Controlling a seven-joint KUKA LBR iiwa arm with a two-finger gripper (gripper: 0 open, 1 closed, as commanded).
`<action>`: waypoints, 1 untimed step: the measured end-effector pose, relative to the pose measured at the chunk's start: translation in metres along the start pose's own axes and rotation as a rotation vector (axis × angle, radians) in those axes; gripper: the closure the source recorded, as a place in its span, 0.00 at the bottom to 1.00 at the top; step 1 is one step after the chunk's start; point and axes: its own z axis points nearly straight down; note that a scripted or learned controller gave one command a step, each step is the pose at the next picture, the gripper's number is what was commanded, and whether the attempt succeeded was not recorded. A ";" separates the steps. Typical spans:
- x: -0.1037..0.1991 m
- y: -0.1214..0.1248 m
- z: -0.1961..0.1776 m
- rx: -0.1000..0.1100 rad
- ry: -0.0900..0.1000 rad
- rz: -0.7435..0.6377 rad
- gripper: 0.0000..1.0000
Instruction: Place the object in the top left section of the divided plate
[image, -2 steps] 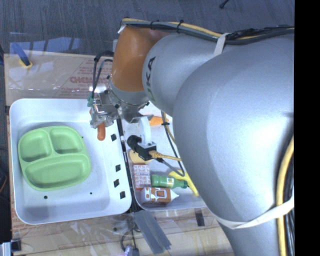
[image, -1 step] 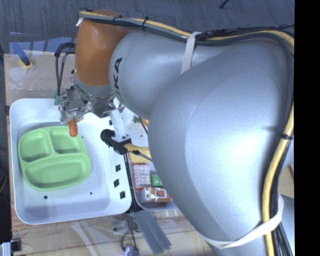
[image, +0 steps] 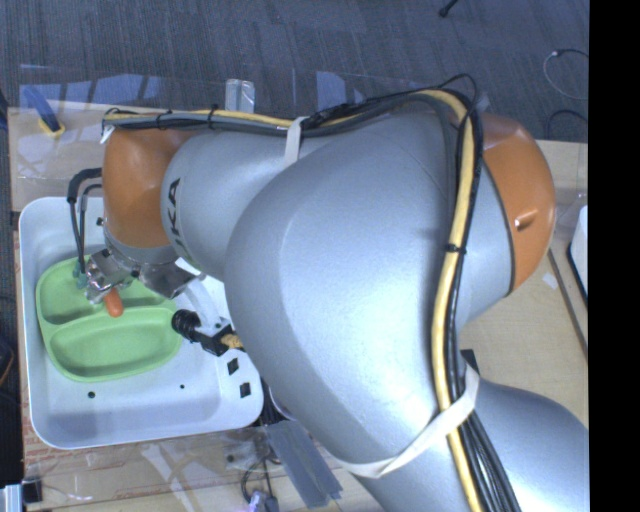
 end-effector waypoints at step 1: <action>-0.020 -0.085 -0.010 -0.006 0.000 -0.279 1.00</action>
